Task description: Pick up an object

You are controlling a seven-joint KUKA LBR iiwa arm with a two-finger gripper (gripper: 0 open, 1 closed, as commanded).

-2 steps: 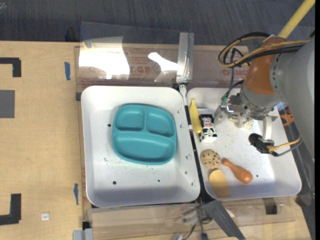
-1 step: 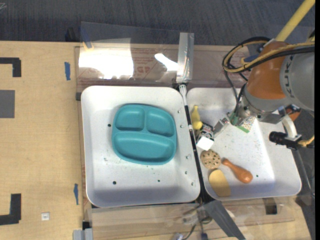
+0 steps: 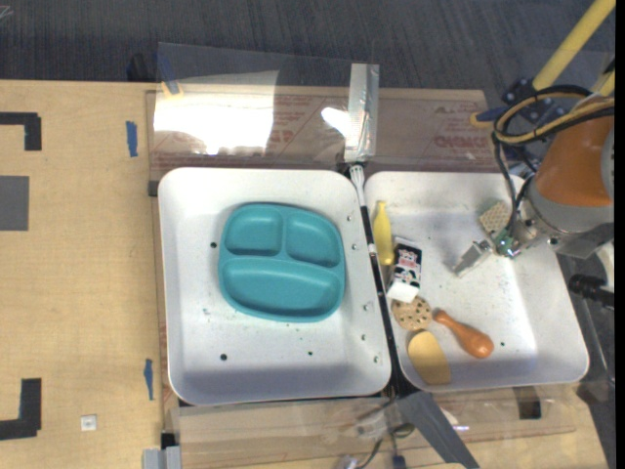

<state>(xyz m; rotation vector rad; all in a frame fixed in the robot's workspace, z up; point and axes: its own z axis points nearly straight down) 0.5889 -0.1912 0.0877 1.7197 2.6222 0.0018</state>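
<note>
The gripper [image 3: 476,255], its state impossible to tell, was poised low over the right bin [image 3: 547,360], apparently to reach the wooden spoon [image 3: 451,337] lying nearby.

One fixed cam, mounted above the worktop [image 3: 68,262], looking down at a slant from a moderate height, so both white bins sit mid-frame: left bin [image 3: 186,291] centre-left, right bin [image 3: 547,345] centre-right. The worktop's far edge and dark floor fill the top of frame, its near edge runs along the bottom. The arm [image 3: 576,179] enters at the right edge.
</note>
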